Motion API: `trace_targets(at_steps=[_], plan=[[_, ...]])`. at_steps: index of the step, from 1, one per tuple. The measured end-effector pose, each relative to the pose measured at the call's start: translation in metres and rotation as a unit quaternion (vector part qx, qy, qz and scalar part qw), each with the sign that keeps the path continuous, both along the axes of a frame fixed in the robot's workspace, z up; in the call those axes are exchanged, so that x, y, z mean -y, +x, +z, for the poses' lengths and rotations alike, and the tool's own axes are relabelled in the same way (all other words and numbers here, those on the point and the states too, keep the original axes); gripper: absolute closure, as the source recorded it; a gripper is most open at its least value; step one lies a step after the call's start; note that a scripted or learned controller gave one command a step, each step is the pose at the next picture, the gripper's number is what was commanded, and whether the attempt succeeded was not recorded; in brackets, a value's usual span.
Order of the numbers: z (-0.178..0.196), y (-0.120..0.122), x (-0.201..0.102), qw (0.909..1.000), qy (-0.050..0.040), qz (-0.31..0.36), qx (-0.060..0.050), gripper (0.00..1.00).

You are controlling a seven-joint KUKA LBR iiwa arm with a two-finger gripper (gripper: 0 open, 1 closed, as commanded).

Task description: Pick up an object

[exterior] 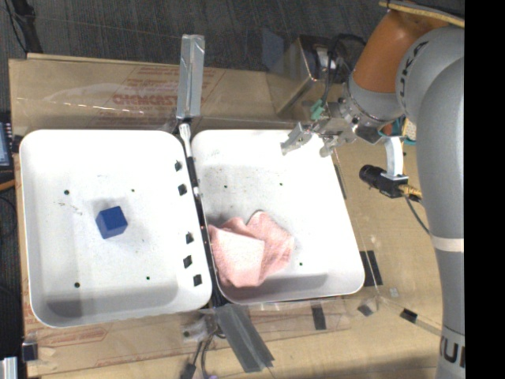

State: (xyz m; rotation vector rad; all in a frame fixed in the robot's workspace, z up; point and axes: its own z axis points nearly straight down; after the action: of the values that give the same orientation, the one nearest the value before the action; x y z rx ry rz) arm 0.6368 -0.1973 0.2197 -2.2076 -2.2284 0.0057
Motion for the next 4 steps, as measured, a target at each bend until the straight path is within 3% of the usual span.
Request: trace_targets(at_steps=[1, 2, 3, 4], plan=[[-0.066, -0.083, -0.031, 0.9999, 0.0001, -0.015, -0.001, 0.00], [-0.129, -0.114, -0.020, 0.9999, -0.0001, -0.015, 0.001, 0.00], [-0.129, -0.110, -0.059, 0.9986, 0.0011, 0.053, 0.000, 0.00], [-0.120, -0.110, -0.059, 0.9986, 0.0009, 0.054, -0.001, 1.00]])
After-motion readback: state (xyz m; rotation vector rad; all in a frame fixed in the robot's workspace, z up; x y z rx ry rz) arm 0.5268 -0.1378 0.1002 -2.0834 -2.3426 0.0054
